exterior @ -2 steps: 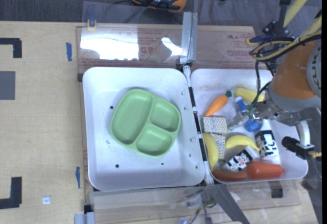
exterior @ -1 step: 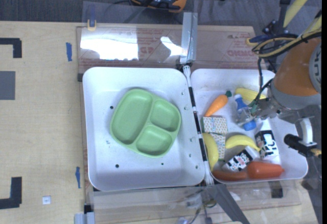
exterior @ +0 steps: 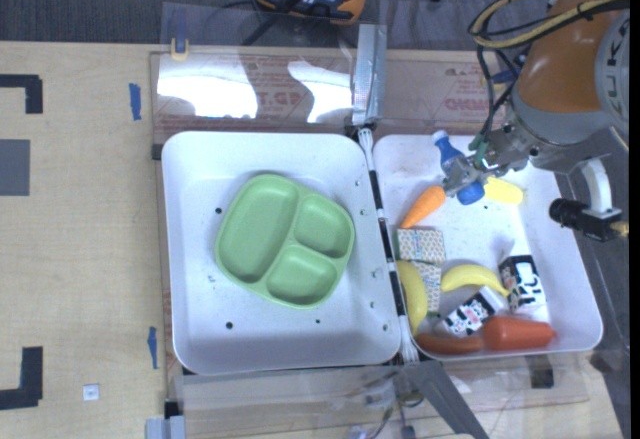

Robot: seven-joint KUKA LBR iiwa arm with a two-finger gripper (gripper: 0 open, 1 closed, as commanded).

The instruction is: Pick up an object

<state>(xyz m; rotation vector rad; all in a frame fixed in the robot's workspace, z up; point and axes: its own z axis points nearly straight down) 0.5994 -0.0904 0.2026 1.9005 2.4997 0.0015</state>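
We count two white bins (exterior: pixel 190 257), one green plate (exterior: pixel 285 239), two bananas (exterior: pixel 472 277) and one carrot (exterior: pixel 424 206).

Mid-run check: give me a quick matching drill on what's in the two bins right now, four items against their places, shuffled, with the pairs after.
Items:
1. green divided plate
2. orange carrot
3. red sausage-shaped toy
4. gripper

Places:
A. along the near edge of the right bin
B. above the far part of the right bin, over a small blue object
C. in the left bin
D. in the right bin beside the divider, nearer the far side

Pairs: 1-C, 2-D, 3-A, 4-B
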